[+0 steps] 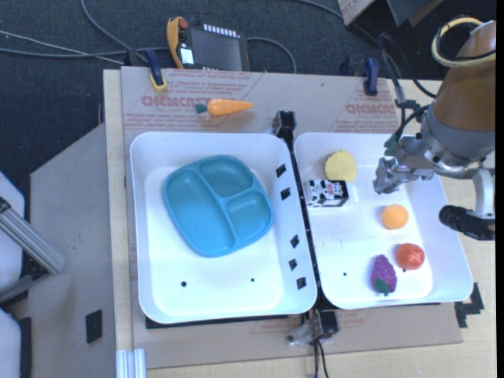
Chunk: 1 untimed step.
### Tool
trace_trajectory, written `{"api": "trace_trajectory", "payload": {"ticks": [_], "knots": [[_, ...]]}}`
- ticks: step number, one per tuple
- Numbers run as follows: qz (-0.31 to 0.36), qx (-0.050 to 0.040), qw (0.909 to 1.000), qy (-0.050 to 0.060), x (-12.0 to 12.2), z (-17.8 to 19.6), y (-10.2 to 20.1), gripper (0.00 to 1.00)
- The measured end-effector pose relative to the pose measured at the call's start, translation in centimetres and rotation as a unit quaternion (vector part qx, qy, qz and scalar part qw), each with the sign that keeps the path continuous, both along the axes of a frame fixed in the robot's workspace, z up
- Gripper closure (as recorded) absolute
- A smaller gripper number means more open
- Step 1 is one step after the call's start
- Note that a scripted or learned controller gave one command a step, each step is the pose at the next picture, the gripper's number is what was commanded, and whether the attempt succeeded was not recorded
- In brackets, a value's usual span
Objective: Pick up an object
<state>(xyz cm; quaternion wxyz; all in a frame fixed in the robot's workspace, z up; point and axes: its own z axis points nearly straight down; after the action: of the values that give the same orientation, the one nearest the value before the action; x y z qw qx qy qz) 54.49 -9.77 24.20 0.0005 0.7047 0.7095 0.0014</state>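
Tool (386,178), grip state unclear, hangs over five things: yellow piece (340,164), box (326,193), orange (394,216), tomato (409,255), grapes (383,273).

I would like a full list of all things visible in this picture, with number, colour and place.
plate: 1, blue, divided, left bin
left bin: 1, white
right bin: 1, white
yellow toy: 1, right bin, far end
black-and-white box: 1, right bin, near divider
orange ball: 1, right bin, middle
tomato: 1, red, right bin, near end
grapes: 1, purple, beside tomato
carrot: 1, orange, on bench behind left bin
gripper: 1, grey, over right bin
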Motion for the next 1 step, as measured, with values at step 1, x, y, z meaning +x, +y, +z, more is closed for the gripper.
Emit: {"api": "trace_trajectory", "payload": {"ticks": [1], "knots": [[0.000,0.0001,1.0000,0.001,0.66,0.30,5.34,1.00]]}}
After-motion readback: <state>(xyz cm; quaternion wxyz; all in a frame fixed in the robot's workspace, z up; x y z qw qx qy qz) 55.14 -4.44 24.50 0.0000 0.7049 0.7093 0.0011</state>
